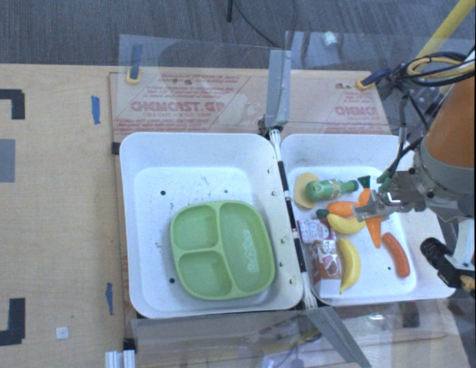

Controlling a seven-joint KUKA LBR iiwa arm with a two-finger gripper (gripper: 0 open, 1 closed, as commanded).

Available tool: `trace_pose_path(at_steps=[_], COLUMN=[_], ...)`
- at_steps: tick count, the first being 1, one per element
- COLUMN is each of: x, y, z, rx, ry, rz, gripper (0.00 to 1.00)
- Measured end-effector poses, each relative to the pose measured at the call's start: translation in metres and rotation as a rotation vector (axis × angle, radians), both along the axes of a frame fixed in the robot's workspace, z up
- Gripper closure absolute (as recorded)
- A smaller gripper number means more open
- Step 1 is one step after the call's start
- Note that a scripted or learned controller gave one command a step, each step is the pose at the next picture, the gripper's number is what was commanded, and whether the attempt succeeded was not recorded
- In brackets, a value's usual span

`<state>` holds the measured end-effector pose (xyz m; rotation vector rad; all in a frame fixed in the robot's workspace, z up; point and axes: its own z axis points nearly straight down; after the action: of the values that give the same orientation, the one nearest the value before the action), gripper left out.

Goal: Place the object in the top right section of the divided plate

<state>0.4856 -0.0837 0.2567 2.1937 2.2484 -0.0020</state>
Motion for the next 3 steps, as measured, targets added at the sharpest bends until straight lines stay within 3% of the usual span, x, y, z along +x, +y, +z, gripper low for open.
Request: trace_pose_path(at_steps=[1,2,3], x=[0.031,0.121,0.098], y=[0.07,0.077,0.09], z=[-0.021,-0.041,-0.073], rx=[0.0,-0.001,0.0], ry=[-0.002,-0.002,0.003], rz=[0.013,-0.242,-0.243], gripper=[1.0,1.0,1.0])
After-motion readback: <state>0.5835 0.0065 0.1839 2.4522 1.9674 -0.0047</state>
